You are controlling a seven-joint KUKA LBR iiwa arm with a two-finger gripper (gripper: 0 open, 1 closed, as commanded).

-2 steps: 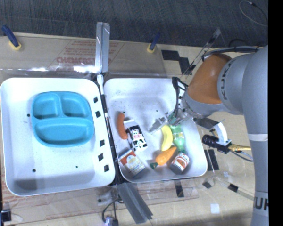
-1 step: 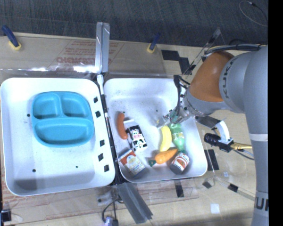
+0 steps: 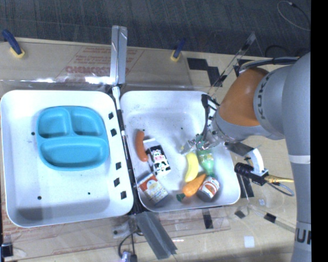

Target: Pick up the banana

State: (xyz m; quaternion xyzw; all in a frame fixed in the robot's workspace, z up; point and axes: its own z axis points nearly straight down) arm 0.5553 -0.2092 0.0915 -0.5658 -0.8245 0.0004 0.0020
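The yellow banana [image 3: 191, 167] lies in the right bin [image 3: 164, 111], near its front right corner, pointing roughly front to back. My gripper [image 3: 197, 143] hangs just behind the banana's far end, low over the bin floor, under the orange band of the wrist. Nothing shows in its grasp. The banana rests on the floor of the bin, with an orange carrot [image 3: 193, 185] at its near end and a green bottle [image 3: 206, 161] along its right side.
A red-labelled can [image 3: 209, 189] sits by the carrot. Further left lie a sausage [image 3: 140, 145], a small milk carton [image 3: 159, 159] and a packet [image 3: 153, 190]. The left bin [image 3: 11, 162] holds a blue divided plate [image 3: 72, 136]. Bare floor shows at the right bin's back.
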